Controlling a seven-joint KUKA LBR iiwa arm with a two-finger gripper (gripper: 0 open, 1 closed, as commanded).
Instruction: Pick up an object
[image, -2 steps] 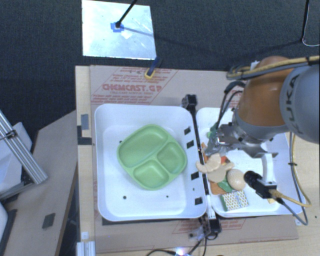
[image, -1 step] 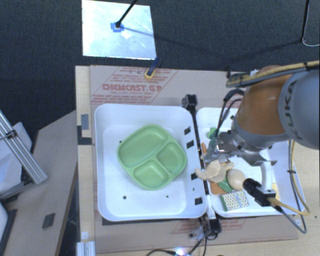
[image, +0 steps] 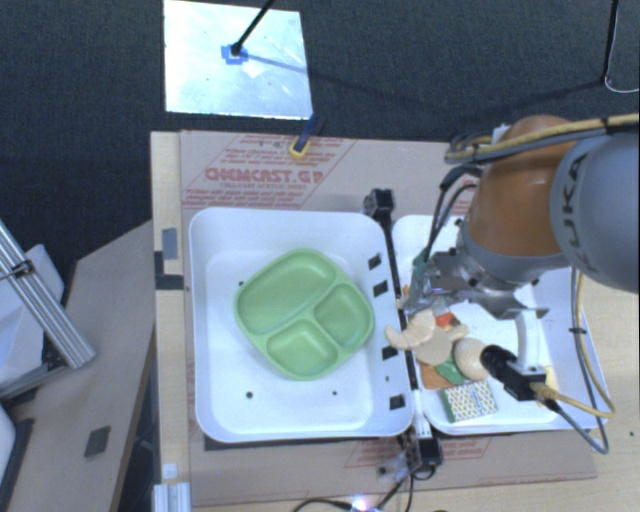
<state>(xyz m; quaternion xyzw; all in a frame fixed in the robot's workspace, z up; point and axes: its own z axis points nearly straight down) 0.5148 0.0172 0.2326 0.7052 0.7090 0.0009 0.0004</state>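
Here the gripper (image: 425, 292) is low over the right bin (image: 560, 415), near the divider; I cannot tell its state. Under it lie beige toy foods (image: 432, 338) and a checkered block (image: 470, 400). A green divided plate (image: 303, 313) sits in the left bin (image: 215, 400).

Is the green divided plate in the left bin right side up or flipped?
Right side up. The green divided plate lies flat in the left bin with its three compartments facing up, nothing in them.
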